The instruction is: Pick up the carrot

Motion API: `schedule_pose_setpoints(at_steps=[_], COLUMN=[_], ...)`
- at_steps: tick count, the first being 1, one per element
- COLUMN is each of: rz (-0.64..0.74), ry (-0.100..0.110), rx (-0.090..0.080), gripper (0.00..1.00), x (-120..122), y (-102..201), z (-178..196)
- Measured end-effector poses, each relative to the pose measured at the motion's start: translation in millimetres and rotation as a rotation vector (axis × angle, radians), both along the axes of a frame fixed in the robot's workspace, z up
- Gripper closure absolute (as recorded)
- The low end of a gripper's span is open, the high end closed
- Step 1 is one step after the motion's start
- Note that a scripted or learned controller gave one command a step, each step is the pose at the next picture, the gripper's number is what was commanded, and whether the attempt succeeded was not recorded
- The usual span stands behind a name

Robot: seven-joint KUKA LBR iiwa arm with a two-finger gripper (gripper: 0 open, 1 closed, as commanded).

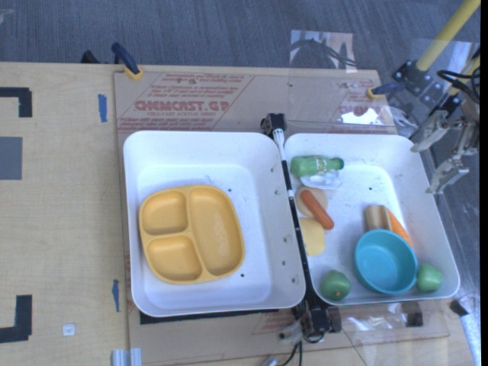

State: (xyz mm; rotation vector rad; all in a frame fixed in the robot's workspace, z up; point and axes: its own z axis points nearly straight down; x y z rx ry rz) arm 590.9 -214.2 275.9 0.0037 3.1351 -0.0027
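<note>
The carrot (399, 226) is lying in the right bin (358, 145), wedged between a tan cylinder (374, 216) on its left and the bin's right wall, its near end touching or tucked behind the blue bowl (385, 261). It is probably light, stiff and smooth, so a grasp across the exposed far portion is looking advisable. The gripper (446, 157) is hovering just beyond the bin's far right rim; whether it is apart or together cannot be told.
</note>
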Motion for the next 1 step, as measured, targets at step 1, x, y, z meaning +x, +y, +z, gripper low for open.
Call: schedule_pose_setpoints(at_steps=[1], rz=[-0.038], ry=[0.011], rx=[0.003], gripper=[0.0], x=[-46.5], y=[-9.5], z=[-104.8])
